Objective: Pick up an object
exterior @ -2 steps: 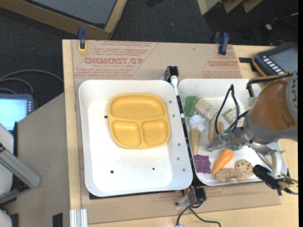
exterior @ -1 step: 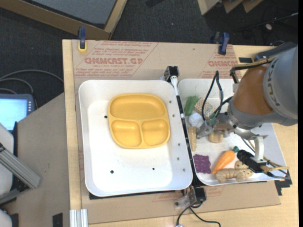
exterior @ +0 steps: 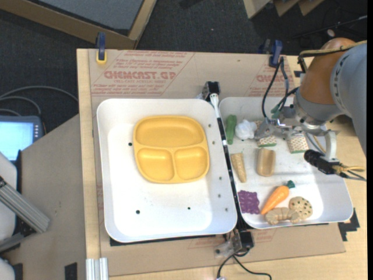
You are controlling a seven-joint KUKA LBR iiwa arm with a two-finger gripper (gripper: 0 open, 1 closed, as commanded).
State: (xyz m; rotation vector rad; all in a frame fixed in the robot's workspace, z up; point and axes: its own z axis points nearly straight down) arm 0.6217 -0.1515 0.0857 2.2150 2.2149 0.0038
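Observation:
My gripper (exterior: 282,141) hangs over the upper middle of the right bin (exterior: 326,212), open, its two checkered fingertips (exterior: 267,140) spread wide with only bare bin floor between them. A tan bread roll (exterior: 266,162) lies just below the left fingertip, apart from it. A crumpled white piece (exterior: 246,129) and a green pickle (exterior: 231,128) lie to the gripper's left. Lower in the bin are a tan wedge (exterior: 238,167), purple grapes (exterior: 249,201), an orange carrot (exterior: 275,198), a round cookie (exterior: 300,206) and a knobby beige piece (exterior: 282,216).
The left bin (exterior: 116,214) holds a yellow divided plate (exterior: 171,147) in its upper half. A black bar (exterior: 223,150) runs between the two bins. The grey and orange arm (exterior: 329,80) reaches in over the right bin's upper right corner.

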